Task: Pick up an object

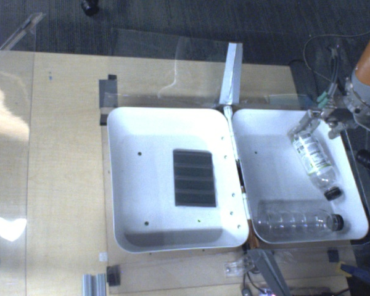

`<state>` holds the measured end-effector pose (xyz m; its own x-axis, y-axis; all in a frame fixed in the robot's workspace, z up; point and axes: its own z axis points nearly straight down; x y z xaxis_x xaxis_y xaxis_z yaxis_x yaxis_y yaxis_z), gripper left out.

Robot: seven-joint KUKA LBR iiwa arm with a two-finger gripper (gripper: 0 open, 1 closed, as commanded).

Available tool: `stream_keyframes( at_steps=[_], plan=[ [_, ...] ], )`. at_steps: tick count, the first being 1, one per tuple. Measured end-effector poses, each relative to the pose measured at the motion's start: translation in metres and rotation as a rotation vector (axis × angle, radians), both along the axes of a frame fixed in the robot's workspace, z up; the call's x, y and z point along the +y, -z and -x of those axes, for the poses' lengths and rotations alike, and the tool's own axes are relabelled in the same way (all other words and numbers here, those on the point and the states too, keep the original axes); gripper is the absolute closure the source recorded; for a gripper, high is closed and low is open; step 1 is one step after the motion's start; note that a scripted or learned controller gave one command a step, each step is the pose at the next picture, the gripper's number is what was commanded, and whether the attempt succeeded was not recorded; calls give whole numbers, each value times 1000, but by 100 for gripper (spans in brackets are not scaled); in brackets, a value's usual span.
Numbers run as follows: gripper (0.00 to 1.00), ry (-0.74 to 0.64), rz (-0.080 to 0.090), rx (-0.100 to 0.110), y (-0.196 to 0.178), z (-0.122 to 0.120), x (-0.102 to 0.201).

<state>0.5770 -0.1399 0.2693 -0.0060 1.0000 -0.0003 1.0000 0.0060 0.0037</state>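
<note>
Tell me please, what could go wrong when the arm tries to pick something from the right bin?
1. The gripper is at the base end of the clear bottle; a round, smooth body may slip out or roll.
2. That bottle lies close to the right bin's far wall, so the fingers may strike the rim.
3. The second bottle is see-through and easy to misjudge.

Light wooden bench (pixel 61 184) bears two white bins side by side: left bin (pixel 120 184), right bin (pixel 259 128).
</note>
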Motion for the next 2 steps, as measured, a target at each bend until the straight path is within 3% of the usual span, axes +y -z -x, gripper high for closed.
stream_keyframes(
  at_steps=[1, 2],
  plan=[
    [0, -60, 0, 1, 60, -32, -43],
    [0, -263, 2, -3, 39, -26, -29]
  ],
)
